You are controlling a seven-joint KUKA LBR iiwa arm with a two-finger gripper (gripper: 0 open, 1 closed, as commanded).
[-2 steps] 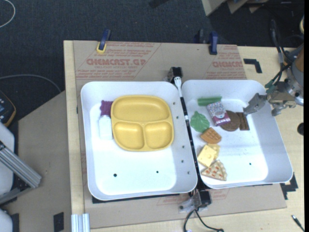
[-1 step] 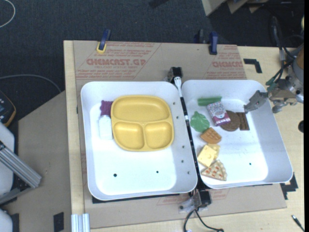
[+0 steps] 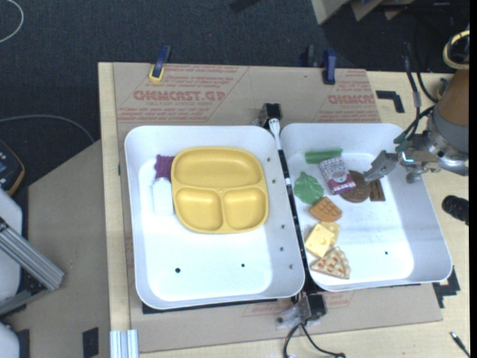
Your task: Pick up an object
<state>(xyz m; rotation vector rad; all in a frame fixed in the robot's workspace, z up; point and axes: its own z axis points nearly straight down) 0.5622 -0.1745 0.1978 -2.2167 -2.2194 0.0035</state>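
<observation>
The right bin (image 3: 417,237) holds several toy food pieces: a green bar (image 3: 323,156), a purple and white packet (image 3: 334,174), a brown cookie (image 3: 355,194), a green leaf (image 3: 307,188), a waffle-like cracker (image 3: 325,210), a yellow cheese block (image 3: 320,239) and a pizza slice (image 3: 332,264). My gripper (image 3: 378,167) reaches in from the right, low over the bin's upper middle. Its tip is just above and to the right of the brown cookie, close to the packet. Nothing is visibly held.
The left bin (image 3: 149,267) carries a yellow divided plate (image 3: 220,189), with a purple item (image 3: 162,165) and a white bottle (image 3: 161,197) on its left side. A black ridge (image 3: 287,200) separates the bins. Clamps (image 3: 158,64) sit on the bench's far edge.
</observation>
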